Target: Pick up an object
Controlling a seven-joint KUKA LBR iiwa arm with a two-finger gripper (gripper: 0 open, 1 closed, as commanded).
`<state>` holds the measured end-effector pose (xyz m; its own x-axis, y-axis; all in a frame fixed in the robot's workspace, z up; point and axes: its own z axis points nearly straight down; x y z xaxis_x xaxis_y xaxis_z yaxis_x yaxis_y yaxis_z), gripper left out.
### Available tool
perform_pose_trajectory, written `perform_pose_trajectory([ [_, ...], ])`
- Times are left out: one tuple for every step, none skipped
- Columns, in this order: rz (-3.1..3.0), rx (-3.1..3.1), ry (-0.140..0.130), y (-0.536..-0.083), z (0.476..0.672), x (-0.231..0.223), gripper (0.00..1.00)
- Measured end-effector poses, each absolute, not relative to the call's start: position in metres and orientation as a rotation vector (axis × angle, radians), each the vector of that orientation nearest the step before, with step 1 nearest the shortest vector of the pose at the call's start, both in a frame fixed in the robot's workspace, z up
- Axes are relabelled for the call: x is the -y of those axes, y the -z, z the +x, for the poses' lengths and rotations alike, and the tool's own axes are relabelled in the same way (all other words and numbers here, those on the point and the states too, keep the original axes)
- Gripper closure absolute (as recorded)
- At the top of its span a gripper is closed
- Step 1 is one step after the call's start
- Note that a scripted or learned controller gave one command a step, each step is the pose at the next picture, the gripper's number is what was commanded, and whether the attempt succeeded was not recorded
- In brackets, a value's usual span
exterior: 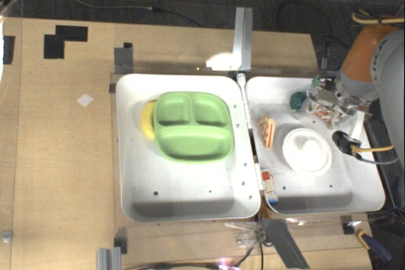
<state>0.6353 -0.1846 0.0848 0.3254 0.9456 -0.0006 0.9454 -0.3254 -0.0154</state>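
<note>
Your gripper (324, 104) hangs over the right bin (361, 193), near its back wall, beside a teal object (298, 99); can't tell its jaw state. No readable labels. White bowl (306, 149) is mid-bin, a hot dog toy (267, 131) just left of it, with open floor in front.

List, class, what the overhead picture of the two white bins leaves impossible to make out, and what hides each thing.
- Yellow object in the left white bin: mostly covered by the green sectioned plastic tray, so its shape is unclear.
- Gripper: small and cluttered; its finger state is unreadable.
- Dark teal object beside the gripper: too small to identify.
- Slim red-and-blue item at the right bin's left wall: too small to read.
</note>
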Motion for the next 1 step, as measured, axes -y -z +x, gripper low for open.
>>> perform_pose_trajectory([
  [-2.774,1.383,-0.066,-0.0848,0.6381,0.1890,0.00],
])
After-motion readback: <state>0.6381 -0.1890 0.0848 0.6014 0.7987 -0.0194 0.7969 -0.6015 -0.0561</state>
